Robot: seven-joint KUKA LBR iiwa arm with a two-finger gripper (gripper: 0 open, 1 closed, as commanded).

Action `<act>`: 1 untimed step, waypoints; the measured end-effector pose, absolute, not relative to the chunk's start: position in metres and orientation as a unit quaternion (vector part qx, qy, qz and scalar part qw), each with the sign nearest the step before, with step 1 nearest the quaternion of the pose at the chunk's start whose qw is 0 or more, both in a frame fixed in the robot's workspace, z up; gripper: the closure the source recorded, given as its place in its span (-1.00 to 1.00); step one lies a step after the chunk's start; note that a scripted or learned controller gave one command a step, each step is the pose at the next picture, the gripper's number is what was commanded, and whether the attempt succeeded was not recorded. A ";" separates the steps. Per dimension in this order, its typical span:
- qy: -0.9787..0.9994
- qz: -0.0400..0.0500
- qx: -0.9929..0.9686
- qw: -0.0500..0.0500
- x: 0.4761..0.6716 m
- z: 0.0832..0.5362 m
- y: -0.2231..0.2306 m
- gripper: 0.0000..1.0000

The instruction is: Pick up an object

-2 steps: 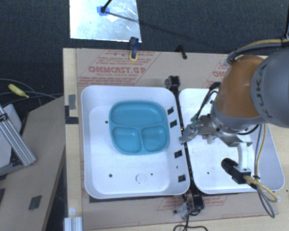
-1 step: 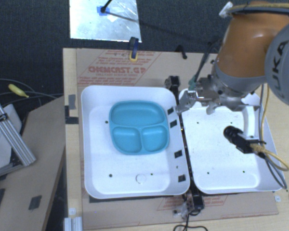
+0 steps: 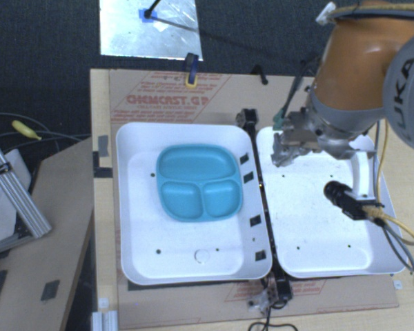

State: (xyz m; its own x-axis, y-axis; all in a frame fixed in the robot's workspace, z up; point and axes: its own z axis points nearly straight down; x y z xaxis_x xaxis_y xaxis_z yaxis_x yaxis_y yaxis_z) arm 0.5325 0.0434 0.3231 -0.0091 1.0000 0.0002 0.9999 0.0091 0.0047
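- The blue plate [image 3: 196, 183], with three compartments, lies flat in the middle of the nine-o'clock bin [image 3: 141, 240], apart from the bin's walls on every side.
- That white bin sits wall to wall with the three-o'clock bin [image 3: 317, 247]; small black clips line the seam between them.
- Both bins rest on a desk [image 3: 165, 98] of pale board with red print along its 12 o'clock edge.
- Dark blue carpet [image 3: 41, 47] surrounds the desk. A silvery sheet [image 3: 124, 19] lies on it at 12 o'clock, and an aluminium rail [image 3: 14, 192] slants at 9 o'clock.
- The claw [image 3: 284, 154] hangs over the 11 o'clock corner of the three-o'clock bin, under the arm [image 3: 362, 54].
- From the plate, the claw is at 2 o'clock, across the seam, near but not touching.
- I cannot tell whether the claw is wide or narrow.
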 end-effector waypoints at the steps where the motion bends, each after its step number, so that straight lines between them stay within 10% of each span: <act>1: 0.710 0.004 0.704 0.002 0.486 0.407 0.080 1.00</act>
State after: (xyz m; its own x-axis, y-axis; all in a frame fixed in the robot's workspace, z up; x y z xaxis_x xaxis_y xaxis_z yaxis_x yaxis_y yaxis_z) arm 0.4856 0.0802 0.4065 -0.0081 1.0000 0.0025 0.9999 0.0081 0.0074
